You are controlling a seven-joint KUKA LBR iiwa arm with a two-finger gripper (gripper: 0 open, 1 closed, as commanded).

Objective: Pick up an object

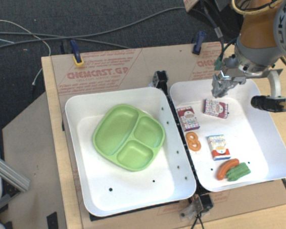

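With the hand (222, 89) poised at the far end of the right shallow white bin (272, 138), finger spread not discernible, just beside the small pink-and-white printed packet (216, 108), the flat packet could be missed or nudged aside.

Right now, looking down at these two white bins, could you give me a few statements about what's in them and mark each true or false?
1. The green divided plate lies in the left bin. True.
2. The gripper hangs over the left bin. False: it is above the right bin's far end, beside the pink-and-white packet.
3. The orange ring lies in the right bin. True.
4. The blue-and-white carton sits on the green plate. False: it lies in the right bin.
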